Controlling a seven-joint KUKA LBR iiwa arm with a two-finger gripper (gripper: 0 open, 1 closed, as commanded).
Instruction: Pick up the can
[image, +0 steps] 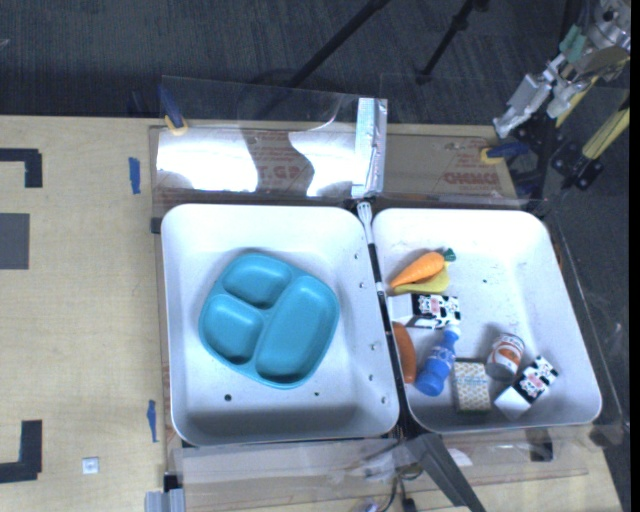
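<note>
where the pale wooden table (70, 330) fills the lower left of the view, it carries black tape marks near its left edge and short blue tape strips beside the bins. two shallow white bins sit side by side on it, touching along a dark central seam. behind them lies a brown cardboard sheet (440, 170) with a glossy clear panel (270, 150) catching the light. beyond the table the floor (200, 40) is dark grey carpet crossed by thin black stand legs.

the left bin (190, 400) holds a blue three-compartment tray (268, 318). the right bin (560, 270) holds a cluster of small things: an orange carrot (418, 268) with a green top near the seam, a black-and-white carton (436, 310) just below it, an orange-brown sausage-like piece (404, 352) against the seam, and a blue bottle (438, 366) beside that. the can (506, 354), with a red-and-white label, lies tilted in the lower right part of this bin, between a tan patterned box (471, 386) and a second black-and-white carton (532, 380).

the pincer (540, 95) hangs at the upper right, well above and behind the right bin, apart from every object; whether its fingers are open or closed cannot be told.
</note>
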